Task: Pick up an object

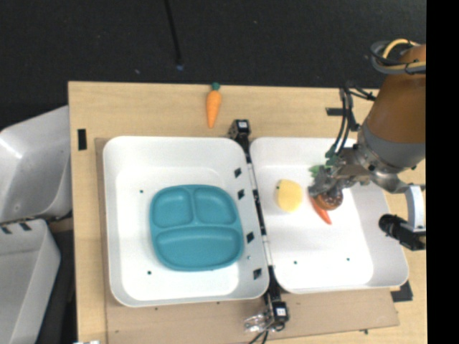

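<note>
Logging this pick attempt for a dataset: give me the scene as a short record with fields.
left bin: blue divided plate
right bin: yellow object; small red-orange object
bench outside bins: toy carrot, above the left bin
claw: low in the right bin, over the red-orange object's upper end
grasp: cannot tell

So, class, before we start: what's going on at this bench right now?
A grey and orange robot arm reaches in from the right, and its gripper is down in the right bin, right over a small red-orange thing that looks like a toy carrot or pepper. A yellow lemon-like object lies just beside it. The left bin holds a teal divided plate. Another toy carrot lies on the bench behind the bins. Nothing is clearly lifted yet.
</note>
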Robot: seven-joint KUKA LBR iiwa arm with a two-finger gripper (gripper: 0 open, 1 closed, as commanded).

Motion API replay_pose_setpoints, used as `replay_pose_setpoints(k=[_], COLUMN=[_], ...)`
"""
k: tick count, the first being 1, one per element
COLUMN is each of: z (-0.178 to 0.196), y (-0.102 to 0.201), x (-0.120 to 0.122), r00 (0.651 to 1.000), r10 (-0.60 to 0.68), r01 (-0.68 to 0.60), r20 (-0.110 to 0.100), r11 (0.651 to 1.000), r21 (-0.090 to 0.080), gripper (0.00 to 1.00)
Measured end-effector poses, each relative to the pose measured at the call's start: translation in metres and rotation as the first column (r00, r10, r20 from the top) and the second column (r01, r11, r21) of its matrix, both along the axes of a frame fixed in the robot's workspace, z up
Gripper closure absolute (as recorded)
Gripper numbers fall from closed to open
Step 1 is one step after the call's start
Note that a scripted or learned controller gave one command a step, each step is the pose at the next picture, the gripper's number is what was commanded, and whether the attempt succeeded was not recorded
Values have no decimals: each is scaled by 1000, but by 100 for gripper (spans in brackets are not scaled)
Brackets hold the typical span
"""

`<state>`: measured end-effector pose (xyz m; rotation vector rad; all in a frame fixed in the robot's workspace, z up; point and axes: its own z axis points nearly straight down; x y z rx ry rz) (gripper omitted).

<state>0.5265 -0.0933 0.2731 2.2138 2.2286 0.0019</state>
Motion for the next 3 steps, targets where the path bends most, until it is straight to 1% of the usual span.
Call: replay_pose_setpoints(k=[1,2,3], z=[-3,-18,-35], y=[41,84,135], x=[11,23,32], r00=[1000,1000,1000], r10=[0,-1,0], r01=[0,1,0], r20=[1,-3,-3], r11=[1000,1000,1000], r21=[-1,0,0], gripper=[100,100,100])
